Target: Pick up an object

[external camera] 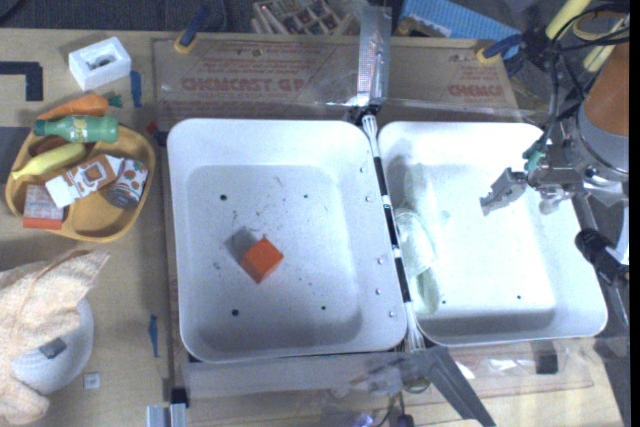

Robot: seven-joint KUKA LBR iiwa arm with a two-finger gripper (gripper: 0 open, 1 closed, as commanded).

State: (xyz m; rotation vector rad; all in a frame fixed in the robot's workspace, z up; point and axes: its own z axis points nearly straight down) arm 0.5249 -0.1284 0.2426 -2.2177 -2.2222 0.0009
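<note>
An orange cube (263, 259) lies in the left bin (200, 155), a little left of its middle, with a dark shadow beside it. A pale, see-through plastic object (415, 237) lies along the left wall of the right bin (570, 310). My gripper (522, 198) hangs over the right part of the right bin, well to the right of both objects. Its two fingers (497, 195) stand apart, open, with nothing between them. The grey arm with its orange band (607, 100) comes in from the right edge.
A yellow bowl (100, 220) of toy food sits left of the bins, with a cloth (40, 315) below it and a small white box (100, 63) above. Cardboard and clear plastic sheet (340, 75) lie behind the bins. Cables hang at the upper right.
</note>
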